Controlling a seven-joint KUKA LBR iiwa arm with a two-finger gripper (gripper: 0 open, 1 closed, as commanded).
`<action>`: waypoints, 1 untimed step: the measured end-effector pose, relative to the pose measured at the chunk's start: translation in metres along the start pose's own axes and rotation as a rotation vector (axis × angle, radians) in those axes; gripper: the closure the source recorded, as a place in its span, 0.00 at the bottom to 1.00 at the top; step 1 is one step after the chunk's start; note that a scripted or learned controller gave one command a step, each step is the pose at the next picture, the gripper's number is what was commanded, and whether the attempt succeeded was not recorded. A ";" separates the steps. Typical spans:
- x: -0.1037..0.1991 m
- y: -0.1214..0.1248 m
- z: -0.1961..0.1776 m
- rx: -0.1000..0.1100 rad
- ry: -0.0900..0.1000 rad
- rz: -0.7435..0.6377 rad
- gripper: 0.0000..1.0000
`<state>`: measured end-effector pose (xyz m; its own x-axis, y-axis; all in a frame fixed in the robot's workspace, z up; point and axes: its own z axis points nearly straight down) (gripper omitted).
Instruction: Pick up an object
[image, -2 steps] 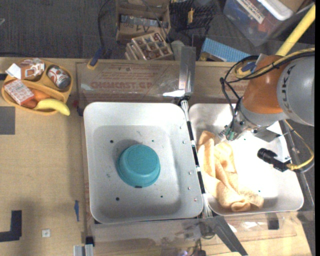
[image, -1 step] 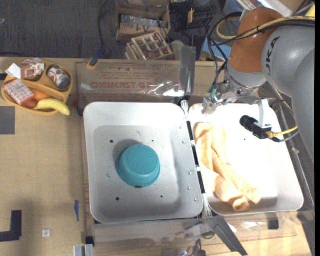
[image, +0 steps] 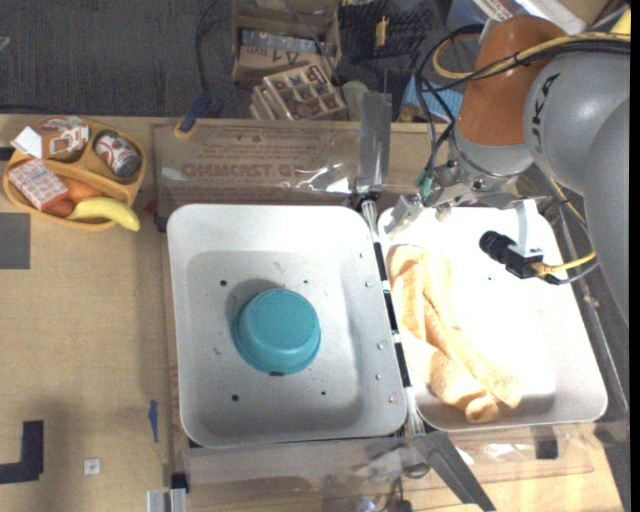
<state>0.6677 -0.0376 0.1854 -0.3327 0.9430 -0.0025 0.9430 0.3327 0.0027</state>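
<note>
"While the arm (image: 560, 90) leans in from the right, where does the hand sit?"

"Camera view: the hand (image: 412, 208) hangs over the far left corner of the right bin (image: 590, 395), close to the wall it shares with the left bin (image: 200, 400). How far open it is, I cannot tell. Glare off the white floor washes out its tip, and I cannot make out anything held in it."

"Objects available to pick?"

"Two. A pale yellow cloth (image: 445, 330), bunched into a long strip, lies in the right bin along its left wall. It runs from just below the hand toward the near edge, and whether its far end touches the hand is not resolvable. A teal bowl (image: 278, 330), turned upside down, sits alone near the middle of the left bin, well apart from the hand."

"Anything else on the surface (image: 80, 350)?"

"Far left corner — a yellow dish (image: 15, 185) with a banana (image: 105, 210) along its near rim, plus small packets and tins. Their labels are too small to read."
</note>
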 end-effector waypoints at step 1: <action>-0.059 -0.021 0.006 -0.001 -0.001 0.080 0.00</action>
<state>0.6676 -0.0997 0.1791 -0.2562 0.9666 -0.0036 0.9666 0.2562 0.0040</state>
